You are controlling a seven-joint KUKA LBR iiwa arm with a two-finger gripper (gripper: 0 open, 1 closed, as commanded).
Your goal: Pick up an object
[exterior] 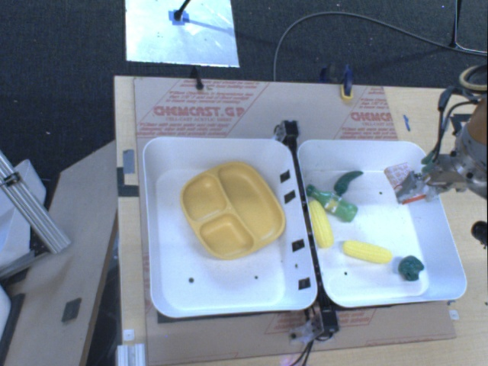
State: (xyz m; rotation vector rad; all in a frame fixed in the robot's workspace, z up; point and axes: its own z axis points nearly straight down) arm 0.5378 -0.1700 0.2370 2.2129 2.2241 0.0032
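Glossy yellow three-compartment plate; bumpy plastic corn; end effector grip state unclear.

A robotics lab or test cell is indicated. Two white bins are clamped side by side on a table lined with a protective-film sheet at frame centre. Loose cables are seen across dark carpet at the top, and an aluminium extrusion at the left edge.
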